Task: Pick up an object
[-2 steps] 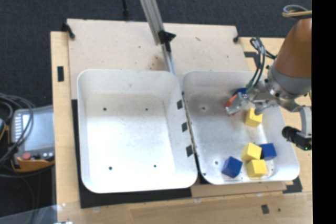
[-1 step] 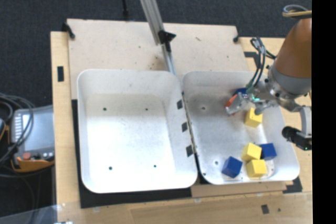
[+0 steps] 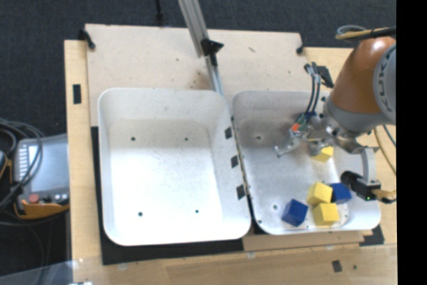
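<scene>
Several small blocks lie in the right bin (image 3: 267,117). A yellow block (image 3: 324,154) sits just below the wrist, right beside my gripper (image 3: 301,141); whether it is gripped or only lies close by is unclear. Near the bin's front edge are a blue block (image 3: 294,211), a yellow block (image 3: 320,193), another blue block (image 3: 341,192) and one more yellow block (image 3: 327,213). The gripper hangs low over the middle right of this bin, and the arm's orange band (image 3: 360,80) hides much of it.
The left bin (image 3: 160,163) stands alongside, its wall meeting the right bin's wall. A slanted metal bar (image 3: 190,3) rises from behind the bins. Cables (image 3: 313,93) run down the wrist. A grey box (image 3: 40,167) sits off the bench's left edge.
</scene>
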Robot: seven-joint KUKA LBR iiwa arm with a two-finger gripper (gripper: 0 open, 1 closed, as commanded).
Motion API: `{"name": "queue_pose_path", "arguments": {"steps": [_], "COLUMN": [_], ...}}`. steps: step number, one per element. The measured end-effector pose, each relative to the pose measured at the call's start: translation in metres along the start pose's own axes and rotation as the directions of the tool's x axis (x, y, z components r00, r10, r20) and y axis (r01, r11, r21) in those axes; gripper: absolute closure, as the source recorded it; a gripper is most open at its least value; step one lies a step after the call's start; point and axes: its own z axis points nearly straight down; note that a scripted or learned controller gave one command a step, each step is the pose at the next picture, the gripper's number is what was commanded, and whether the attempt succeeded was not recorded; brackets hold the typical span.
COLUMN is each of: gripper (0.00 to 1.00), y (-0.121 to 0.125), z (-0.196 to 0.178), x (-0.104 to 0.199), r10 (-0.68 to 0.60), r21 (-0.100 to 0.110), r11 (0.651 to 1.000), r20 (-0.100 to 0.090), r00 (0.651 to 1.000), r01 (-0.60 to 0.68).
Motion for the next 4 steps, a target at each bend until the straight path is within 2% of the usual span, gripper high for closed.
{"name": "queue_pose_path", "arguments": {"steps": [1,2,3,4], "gripper": [0.0,0.0,1.0,1.0], "y": [-0.003,-0.002,-0.001,0.005], "z": [0.056,0.06,0.048,0.001], "x": [-0.011,-0.012,-0.013,-0.021], "r10": [-0.001,0.001,0.007,0.002], "r21": [-0.001,-0.006,-0.01,-0.011], "r11": [1.0,1.0,1.0,1.0], "r20": [0.001,0.0,-0.001,0.001], "r00": [1.0,1.0,1.0,1.0], "r01": [0.001,-0.001,-0.007,-0.002]}}
